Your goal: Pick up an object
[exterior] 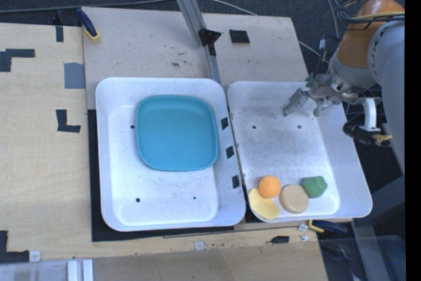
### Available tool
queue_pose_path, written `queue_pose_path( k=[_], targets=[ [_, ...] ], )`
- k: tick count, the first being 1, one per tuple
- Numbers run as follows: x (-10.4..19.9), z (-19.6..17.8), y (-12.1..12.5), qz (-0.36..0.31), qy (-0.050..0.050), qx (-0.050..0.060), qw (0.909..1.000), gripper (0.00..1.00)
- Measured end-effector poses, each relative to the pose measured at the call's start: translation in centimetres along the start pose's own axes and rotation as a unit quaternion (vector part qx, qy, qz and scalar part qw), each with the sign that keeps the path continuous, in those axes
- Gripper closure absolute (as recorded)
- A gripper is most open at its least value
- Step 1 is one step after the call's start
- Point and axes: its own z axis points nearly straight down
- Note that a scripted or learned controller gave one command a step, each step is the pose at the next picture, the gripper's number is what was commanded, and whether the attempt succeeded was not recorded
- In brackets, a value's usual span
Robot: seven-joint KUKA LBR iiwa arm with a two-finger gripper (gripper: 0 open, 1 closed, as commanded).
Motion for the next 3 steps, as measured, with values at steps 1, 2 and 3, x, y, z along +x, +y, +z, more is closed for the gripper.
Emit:
queue_pose_path(
  k=[1,2,3],
  targets=[
    [0.0,-1.4,0.2,-0.001,-0.001,-0.003,1.0,1.0],
    [1.1,-6.9,0.3,0.0,-0.001,-0.005,1.0,1.0],
    [1.5,-11.2,0.2,0.0,-0.001,-0.005,1.0,1.0]
  ],
)
